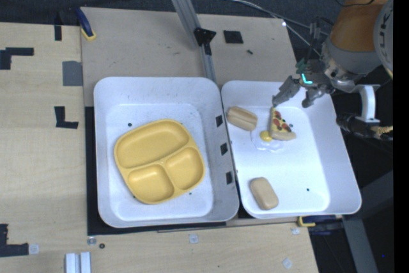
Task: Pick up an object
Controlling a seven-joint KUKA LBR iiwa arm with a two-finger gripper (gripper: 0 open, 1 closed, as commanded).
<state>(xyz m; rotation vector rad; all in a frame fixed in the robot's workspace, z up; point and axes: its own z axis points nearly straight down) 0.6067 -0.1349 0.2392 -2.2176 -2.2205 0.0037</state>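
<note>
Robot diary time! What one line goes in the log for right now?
gripper: open, above right bin, holds nothing | pizza slice toy: just below gripper | yellow divided plate: left bin

Open claw above right bin, pizza slice beneath

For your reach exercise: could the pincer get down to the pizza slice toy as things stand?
Probably yes. The pincer hangs open just above the pizza slice toy, nothing lies between them, and the nearby bread roll sits apart.

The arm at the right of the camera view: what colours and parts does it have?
The grey arm has a rounded orange band above the wrist. Thin dark cables loop over the band. Its dark two-finger pincer has slim grey fingers and a small teal light at its base.
</note>
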